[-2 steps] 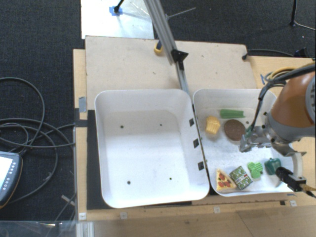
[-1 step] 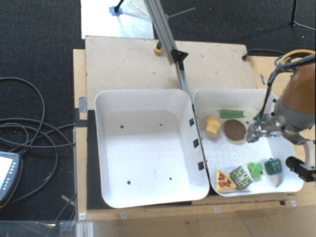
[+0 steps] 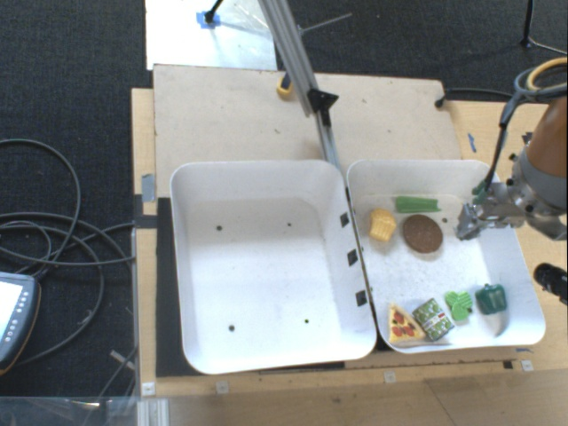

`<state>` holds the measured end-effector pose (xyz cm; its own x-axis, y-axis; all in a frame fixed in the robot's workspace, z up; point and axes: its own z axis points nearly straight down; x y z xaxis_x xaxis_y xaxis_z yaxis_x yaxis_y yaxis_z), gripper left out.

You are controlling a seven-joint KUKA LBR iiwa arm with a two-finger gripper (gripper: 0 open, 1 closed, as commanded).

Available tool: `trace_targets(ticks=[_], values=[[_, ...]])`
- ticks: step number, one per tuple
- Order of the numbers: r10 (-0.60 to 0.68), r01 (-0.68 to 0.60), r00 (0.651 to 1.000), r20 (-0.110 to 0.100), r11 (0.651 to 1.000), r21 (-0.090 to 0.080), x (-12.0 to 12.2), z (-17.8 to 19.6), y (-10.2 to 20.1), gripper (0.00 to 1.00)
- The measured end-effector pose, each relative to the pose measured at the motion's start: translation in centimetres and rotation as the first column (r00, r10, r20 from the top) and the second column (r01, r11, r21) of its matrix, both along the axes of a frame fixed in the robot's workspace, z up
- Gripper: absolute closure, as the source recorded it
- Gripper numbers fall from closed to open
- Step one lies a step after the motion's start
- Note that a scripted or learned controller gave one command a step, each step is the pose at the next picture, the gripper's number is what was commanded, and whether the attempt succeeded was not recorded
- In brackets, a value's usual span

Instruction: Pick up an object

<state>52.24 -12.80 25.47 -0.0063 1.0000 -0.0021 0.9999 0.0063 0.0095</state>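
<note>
The right bin [image 3: 524,278] holds several toy foods: a yellow corn piece [image 3: 382,225], a brown round patty [image 3: 423,234], a green bean strip [image 3: 417,205], a pizza slice [image 3: 405,326], a green patterned block [image 3: 433,319], a light green piece [image 3: 459,304] and a dark green pepper [image 3: 491,299]. My gripper [image 3: 470,223] hangs over the right part of this bin, just right of the patty and above the pepper. Nothing shows between its fingers.
The left bin [image 3: 191,264] sits beside the right one, with a dark divider strip between them. A slanted metal pole [image 3: 293,43] crosses above the bench from the top. Cables and a pendant [image 3: 13,313] lie on the floor at the left.
</note>
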Motion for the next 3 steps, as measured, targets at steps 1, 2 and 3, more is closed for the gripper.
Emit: trace_targets(ticks=[1, 2, 3], values=[[-0.001, 0.001, 1.000, -0.006, 1.000, 0.001, 0.1, 0.2, 0.0, 1.00], [0.004, -0.004, 1.000, -0.005, 1.000, 0.002, 2.9, 0.7, 5.2, 1.00], [0.005, -0.005, 1.000, -0.006, 1.000, 0.004, 5.4, -0.3, 11.0, 1.00]])
